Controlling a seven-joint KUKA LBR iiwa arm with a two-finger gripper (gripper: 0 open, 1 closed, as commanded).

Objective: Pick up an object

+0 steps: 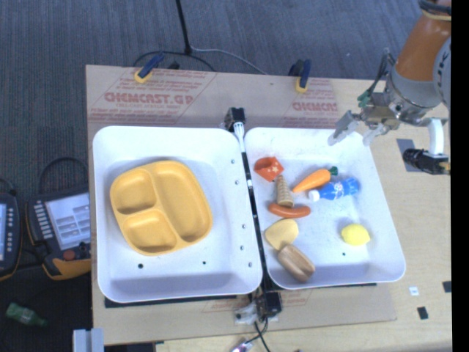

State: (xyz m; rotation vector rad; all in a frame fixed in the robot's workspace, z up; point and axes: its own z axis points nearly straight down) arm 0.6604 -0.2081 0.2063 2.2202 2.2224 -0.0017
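Note:
My gripper (352, 133) hangs open over the far right corner of the right bin (381, 189), with nothing between its fingers. Below it in that bin lie a carrot (311, 180), a blue bottle (334, 190), a red pepper piece (268, 168), a brown cone-like piece (283, 191), a sausage (289, 211), a yellow lemon (355, 234), a pale potato-like piece (281, 233) and a bread roll (295, 262). All of these rest on the bin floor, apart from the gripper.
The left bin (117, 270) holds a yellow divided plate (160, 206). Clamps (301, 78) hold the board at the back edge. A black cable runs between the bins. A pendant (62, 229) lies off the bench at left.

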